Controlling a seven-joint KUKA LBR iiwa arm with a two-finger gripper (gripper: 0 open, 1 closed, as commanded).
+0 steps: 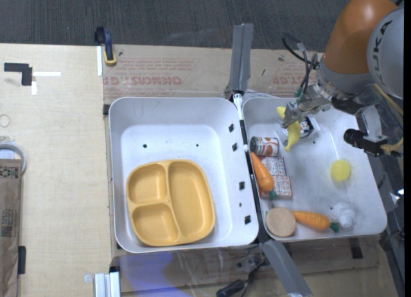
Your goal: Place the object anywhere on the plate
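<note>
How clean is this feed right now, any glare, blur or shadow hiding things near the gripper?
Camera view: lighting is even and soft; the yellow plate is sharp with only faint shadow inside its rim. The gripper over the right bin looks slightly smeared, so the yellow item at its tip is hard to resolve. A bluish reflection sits at the bottom edge.

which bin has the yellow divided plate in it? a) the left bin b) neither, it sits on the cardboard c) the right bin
a: the yellow plate lies in the left bin, while the right bin holds the carrots, can and lemon.
</note>
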